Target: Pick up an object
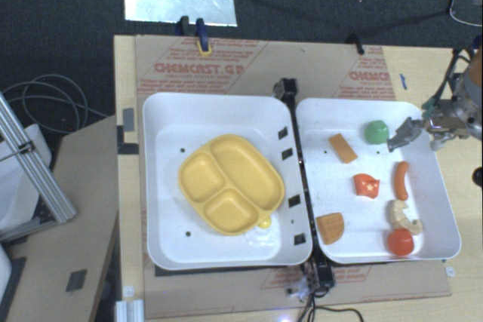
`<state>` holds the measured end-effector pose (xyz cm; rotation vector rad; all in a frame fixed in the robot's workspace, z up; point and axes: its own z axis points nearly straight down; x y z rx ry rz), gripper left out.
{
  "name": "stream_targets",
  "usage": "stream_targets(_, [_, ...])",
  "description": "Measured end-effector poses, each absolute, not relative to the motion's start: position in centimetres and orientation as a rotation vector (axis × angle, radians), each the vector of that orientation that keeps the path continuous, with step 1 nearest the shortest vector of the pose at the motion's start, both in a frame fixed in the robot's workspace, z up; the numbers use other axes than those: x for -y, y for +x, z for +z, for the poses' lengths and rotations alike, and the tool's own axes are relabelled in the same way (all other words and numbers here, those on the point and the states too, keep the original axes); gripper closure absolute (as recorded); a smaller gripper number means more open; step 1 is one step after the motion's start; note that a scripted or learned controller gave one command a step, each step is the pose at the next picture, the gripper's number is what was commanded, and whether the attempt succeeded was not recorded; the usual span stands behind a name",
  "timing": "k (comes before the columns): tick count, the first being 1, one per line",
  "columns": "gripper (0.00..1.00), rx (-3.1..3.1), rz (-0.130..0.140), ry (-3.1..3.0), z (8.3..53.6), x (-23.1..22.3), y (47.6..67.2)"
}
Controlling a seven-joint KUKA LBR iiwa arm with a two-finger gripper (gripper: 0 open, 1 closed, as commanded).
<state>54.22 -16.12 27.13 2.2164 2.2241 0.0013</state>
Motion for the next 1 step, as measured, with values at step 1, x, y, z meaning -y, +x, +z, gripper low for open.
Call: stream_targets(1, [0.00, -2.219, 0.022, 2.195, 44.85, 12.24, 61.01])
